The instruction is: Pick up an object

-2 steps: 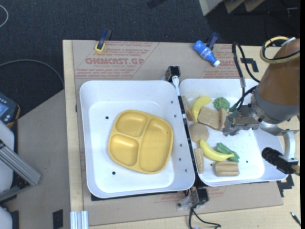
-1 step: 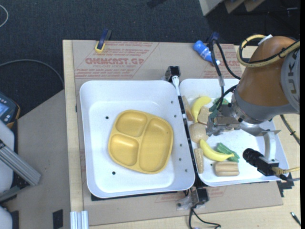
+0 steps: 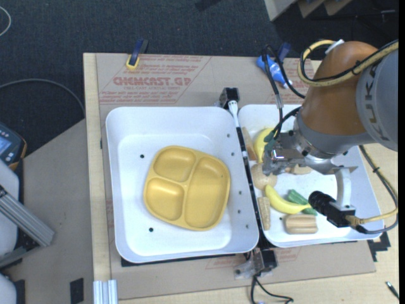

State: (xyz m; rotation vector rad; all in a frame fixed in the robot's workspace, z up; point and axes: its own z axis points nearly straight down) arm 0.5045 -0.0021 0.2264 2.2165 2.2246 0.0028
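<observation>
Metal-grey gripper (image 3: 276,159) hardware sits low inside the right bin (image 3: 370,189), near that bin's left wall. Whether the jaws are open, closed or gripping anything cannot be told from this angle, as the wrist body covers most of them.

Arm pose: the arm (image 3: 380,100) enters from the right and bends downward over the right bin. Its orange band (image 3: 342,65) forms a smooth, rounded dome above a grey cylindrical wrist section. Yellow and black cables loop over the dome. A black cylindrical fitting (image 3: 329,209) with a cable hangs off the wrist's near side.

Objects around the gripper, all in the right bin:
- A yellow curved banana (image 3: 281,201), smooth and glossy, lies just below the gripper.
- A green item (image 3: 297,197) lies against the banana's right part.
- A tan, cylindrical piece (image 3: 300,224) lies near the bin's front edge.
- A pale yellow rounded item (image 3: 261,143) lies just above and left of the gripper.
- A narrow beige piece (image 3: 265,211) lies along the left wall.

Left bin (image 3: 123,170): shallow, white, with rounded corners. It holds a yellow plastic plate (image 3: 187,187) with three compartments, matte and rounded in outline, lying flat near the centre.

Both bins rest on a brown cardboard sheet (image 3: 158,75) with red printing.
</observation>
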